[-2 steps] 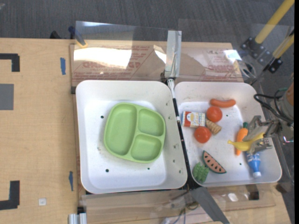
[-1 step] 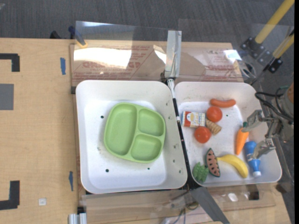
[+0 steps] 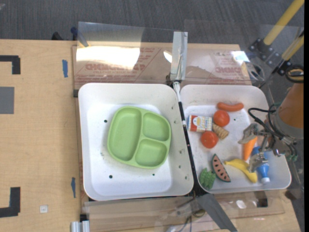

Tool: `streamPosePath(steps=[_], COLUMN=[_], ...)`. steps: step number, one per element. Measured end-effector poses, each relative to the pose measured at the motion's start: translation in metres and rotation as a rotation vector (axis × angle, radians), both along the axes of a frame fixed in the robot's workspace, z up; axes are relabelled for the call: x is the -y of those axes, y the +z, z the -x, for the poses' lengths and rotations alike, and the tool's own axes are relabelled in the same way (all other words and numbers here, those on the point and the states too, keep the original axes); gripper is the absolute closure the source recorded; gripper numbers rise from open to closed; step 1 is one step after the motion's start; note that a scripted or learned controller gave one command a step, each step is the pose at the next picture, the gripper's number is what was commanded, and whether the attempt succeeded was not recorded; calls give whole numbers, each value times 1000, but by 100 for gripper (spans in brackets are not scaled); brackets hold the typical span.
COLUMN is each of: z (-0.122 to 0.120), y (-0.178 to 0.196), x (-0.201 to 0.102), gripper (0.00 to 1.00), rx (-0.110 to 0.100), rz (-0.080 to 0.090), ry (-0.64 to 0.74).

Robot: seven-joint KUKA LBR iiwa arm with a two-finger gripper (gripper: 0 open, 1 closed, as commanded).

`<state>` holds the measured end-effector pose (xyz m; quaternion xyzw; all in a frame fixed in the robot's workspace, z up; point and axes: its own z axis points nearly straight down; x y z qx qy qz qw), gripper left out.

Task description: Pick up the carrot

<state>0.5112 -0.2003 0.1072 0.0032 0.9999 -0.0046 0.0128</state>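
Hovering my gripper (image 3: 254, 140) over the carrot (image 3: 247, 149) in the right bin (image 3: 279, 180), fingers' state beyond my telling, I judge this toy light, stiff, slippery, best pinched mid-body.

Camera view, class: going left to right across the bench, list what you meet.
Green three-compartment plate → green leafy toy → watermelon slice → yellow banana → orange carrot → gripper.

carrot (image 3: 248, 149): orange, tapered, short; lies roughly upright in the view at the right side of the right bin (image 3: 273, 100), partly hidden by metal parts above it.
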Motion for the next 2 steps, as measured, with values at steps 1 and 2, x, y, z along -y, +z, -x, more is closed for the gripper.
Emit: streamPosePath(steps=[1,2], z=[-2,19], y=[11,24], x=[0,-56], gripper=[100,100], rx=[6,-24], rz=[3,-15], ry=[2,-325])
